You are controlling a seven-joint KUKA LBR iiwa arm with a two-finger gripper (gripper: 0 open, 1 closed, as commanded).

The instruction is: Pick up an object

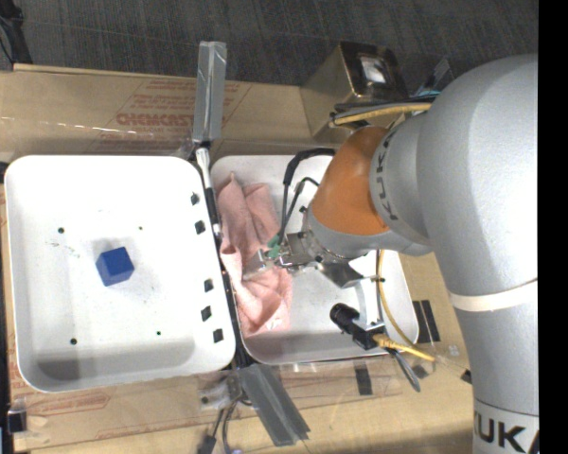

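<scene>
The arm's jaws, state unclear, sit over the pink cloth (251, 253) by the right bin's (312, 348) left wall; a blue cube (115, 265) lies in the left bin (38, 216).

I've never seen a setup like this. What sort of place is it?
Probably a robotics lab: a big grey arm reaches over two white bins holding test items, a blue cube and pink cloth.
</scene>
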